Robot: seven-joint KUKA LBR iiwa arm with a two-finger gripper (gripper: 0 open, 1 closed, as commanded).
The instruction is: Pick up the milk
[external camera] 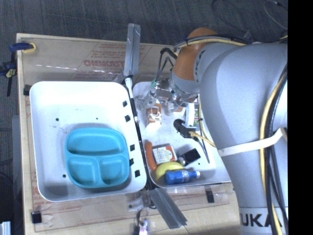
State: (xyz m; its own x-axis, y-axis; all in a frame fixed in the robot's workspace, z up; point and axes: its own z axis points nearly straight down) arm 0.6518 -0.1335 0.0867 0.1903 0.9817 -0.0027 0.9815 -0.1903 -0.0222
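Observation:
In the right bin, my gripper hangs low over the far left part, under the orange band and the grey wrist. Just below it, on the camera side, lies a small white carton with orange-brown print, which looks like the milk. The gripper partly covers the carton's far end. I cannot make out whether the gripper touches the carton or only hovers over it.
Nearer the front of the right bin lie an orange-edged box, an orange carrot-like piece, a yellow fruit, a blue bottle and a black item. The left bin holds a blue divided tray. The arm covers the right bin's right side.

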